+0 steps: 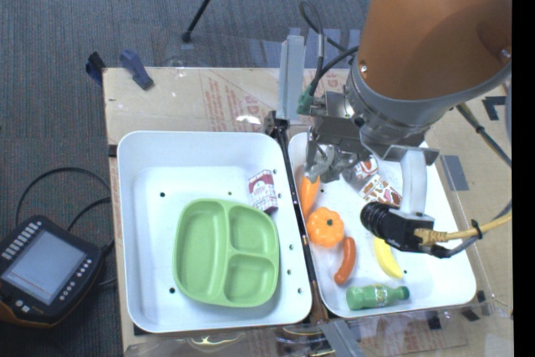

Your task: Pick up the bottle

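Two white bins (134, 180): one green bottle (377, 295); pincer (328, 165) state unclear.

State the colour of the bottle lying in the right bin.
Green, with a white label band; the bottle lies on its side near the right bin's front edge, clearest in the camera view.
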Controlling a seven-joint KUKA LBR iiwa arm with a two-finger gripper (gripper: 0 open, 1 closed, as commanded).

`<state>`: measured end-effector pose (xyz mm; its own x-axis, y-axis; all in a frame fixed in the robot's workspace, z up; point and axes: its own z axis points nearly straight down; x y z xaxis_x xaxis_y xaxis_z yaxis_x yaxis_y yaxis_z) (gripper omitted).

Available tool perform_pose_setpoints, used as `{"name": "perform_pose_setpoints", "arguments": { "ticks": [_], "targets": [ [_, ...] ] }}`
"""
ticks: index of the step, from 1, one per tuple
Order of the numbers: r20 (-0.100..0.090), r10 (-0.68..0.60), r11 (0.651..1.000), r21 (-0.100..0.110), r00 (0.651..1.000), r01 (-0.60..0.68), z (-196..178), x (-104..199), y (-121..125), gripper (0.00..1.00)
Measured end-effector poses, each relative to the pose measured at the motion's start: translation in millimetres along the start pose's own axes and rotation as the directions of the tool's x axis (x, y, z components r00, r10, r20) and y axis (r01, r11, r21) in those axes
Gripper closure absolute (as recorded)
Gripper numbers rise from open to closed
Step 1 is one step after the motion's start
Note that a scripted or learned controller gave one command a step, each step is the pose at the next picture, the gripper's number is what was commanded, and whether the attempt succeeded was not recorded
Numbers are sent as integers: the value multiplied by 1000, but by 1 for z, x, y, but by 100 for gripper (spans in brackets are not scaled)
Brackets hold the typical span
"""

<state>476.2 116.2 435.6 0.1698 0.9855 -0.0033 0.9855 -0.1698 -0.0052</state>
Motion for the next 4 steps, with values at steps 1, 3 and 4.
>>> {"name": "perform_pose_setpoints", "arguments": {
  "ticks": [1,3,4],
  "targets": [
    [0,-123,992,0,992,123,0,76,-2,100],
    [-3,-193,981,-6,981,193,43,81,-14,100],
    [1,-364,931,1,931,364,70,124,-21,100]
  ]
}}
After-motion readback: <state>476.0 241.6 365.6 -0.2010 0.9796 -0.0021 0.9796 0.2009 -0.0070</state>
